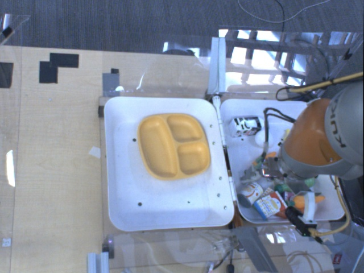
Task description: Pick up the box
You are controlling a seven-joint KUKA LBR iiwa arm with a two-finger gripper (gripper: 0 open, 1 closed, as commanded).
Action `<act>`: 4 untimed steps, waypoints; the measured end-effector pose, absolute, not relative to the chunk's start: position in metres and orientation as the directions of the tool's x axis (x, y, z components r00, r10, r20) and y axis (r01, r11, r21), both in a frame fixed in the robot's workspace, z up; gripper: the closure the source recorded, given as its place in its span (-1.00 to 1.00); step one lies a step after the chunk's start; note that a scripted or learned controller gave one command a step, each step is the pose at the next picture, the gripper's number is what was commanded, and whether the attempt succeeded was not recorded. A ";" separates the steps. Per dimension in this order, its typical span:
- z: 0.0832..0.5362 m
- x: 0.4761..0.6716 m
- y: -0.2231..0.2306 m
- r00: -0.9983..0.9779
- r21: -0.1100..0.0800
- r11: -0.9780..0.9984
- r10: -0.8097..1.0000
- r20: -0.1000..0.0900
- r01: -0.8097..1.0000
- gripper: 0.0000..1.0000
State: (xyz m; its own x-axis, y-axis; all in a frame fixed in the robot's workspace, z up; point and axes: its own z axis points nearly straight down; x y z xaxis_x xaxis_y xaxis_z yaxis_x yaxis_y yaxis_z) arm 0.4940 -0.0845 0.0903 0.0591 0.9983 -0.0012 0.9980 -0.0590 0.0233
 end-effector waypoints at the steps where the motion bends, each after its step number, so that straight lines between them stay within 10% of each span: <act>1: 0.090 0.495 -0.109 -0.042 0.025 0.042 0.999 -0.003 0.999 -1.00; 4: 0.144 0.488 -0.129 0.103 0.005 -0.103 0.995 -0.001 0.995 -1.00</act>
